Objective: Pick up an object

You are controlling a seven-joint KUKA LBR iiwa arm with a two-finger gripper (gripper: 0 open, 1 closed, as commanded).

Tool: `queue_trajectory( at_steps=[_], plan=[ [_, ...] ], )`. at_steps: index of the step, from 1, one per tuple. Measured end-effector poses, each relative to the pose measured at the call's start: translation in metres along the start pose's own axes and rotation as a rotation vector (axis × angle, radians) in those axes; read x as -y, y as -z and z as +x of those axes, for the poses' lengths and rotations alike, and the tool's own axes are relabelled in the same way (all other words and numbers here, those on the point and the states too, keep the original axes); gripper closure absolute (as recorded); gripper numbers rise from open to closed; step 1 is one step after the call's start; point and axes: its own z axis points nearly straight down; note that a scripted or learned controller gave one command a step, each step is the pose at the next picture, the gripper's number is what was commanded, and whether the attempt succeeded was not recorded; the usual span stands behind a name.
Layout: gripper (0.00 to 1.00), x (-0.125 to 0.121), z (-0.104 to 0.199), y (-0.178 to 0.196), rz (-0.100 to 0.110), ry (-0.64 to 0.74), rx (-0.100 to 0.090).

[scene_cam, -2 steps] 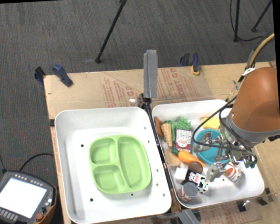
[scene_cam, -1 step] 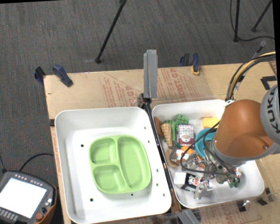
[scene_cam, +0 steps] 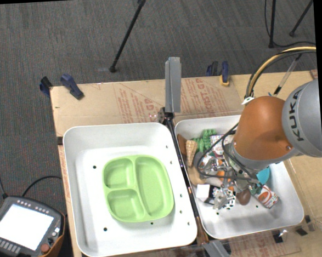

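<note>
My arm's orange band (scene_cam: 263, 132) hangs over the right bin (scene_cam: 290, 212), and the gripper (scene_cam: 227, 194) reaches down into a heap of small objects there. The heap holds a tan ice-cream cone (scene_cam: 190, 149), a green toy (scene_cam: 207, 137), a black-and-white spotted piece (scene_cam: 226, 202), a brown rounded piece (scene_cam: 243, 196), a red-and-white can (scene_cam: 266, 197) and a blue item (scene_cam: 263, 175). The wrist hides much of the heap and the fingertips are lost among the objects.
The left bin (scene_cam: 80, 158) holds a light green divided plate (scene_cam: 137, 187). A grey post (scene_cam: 174, 91) stands behind the gap between the bins. Clamps (scene_cam: 70, 85) sit at the bench's back edge, and a teach pendant (scene_cam: 25, 231) lies on the floor at the lower left.
</note>
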Motion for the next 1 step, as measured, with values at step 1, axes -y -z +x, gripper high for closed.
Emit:
queue_trajectory(
  at_steps=[1],
  plan=[
    [0.00,0.0071,-0.0351,-0.0003,0.000,-0.252,-0.001]
  ],
)
